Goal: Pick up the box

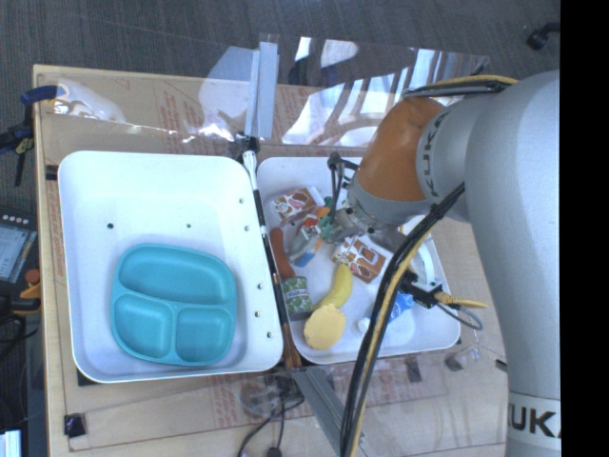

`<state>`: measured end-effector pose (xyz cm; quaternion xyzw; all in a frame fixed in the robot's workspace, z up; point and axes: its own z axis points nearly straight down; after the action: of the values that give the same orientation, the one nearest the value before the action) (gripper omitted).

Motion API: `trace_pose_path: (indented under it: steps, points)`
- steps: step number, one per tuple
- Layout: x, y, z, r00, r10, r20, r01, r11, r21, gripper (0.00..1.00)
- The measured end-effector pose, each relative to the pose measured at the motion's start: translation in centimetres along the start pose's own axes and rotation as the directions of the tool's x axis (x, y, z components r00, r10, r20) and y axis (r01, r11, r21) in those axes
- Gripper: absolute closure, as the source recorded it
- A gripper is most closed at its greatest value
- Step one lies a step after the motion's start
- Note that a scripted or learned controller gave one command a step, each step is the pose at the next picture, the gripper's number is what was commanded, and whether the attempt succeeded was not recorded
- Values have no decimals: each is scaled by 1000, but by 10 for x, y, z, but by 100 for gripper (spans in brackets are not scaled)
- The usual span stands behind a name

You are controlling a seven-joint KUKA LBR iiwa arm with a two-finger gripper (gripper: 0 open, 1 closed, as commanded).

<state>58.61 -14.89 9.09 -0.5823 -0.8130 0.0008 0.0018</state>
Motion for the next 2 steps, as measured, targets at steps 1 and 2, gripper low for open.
trace_pose_path:
  steps: [1,2]
  points:
    - [18,-42,0,998,67,3,-67,998,-1,0]
    - [-16,60,-27,992,128,1,-128,992,-1,0]
